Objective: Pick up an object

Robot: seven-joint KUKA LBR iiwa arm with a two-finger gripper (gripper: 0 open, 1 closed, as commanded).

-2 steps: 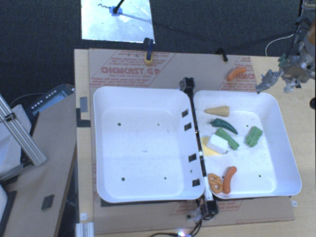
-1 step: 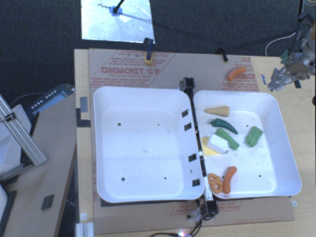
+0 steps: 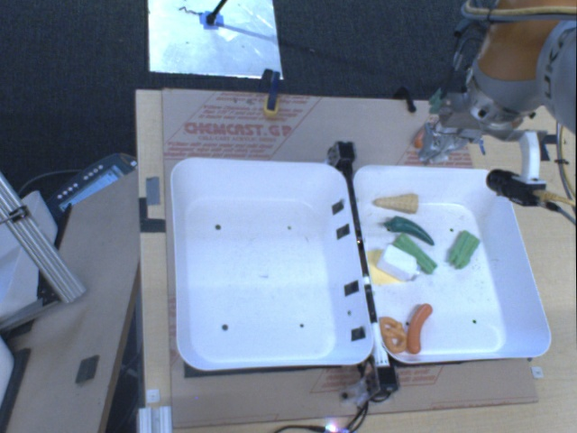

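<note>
Nearest the camera, a pretzel (image 3: 392, 333) and a small sausage (image 3: 417, 327) are lying touching in the right bin (image 3: 518, 242), both looking like light, stiff toy food best pinched across the narrow middle. Beyond them a white block (image 3: 396, 262), green pepper (image 3: 410, 229), green stalk (image 3: 463, 248) and cone (image 3: 398, 203) are resting loosely apart. Past the far rim the gripper (image 3: 439, 141) is hovering over the table (image 3: 234, 120), and I cannot tell its state.

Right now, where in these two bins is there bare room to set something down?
The left bin offers its whole floor. In the right bin, free patches lie along the right wall beyond the green block and at the near right past the sausage. It is crowded by the divider: cone, pepper, white block, pretzel.
</note>
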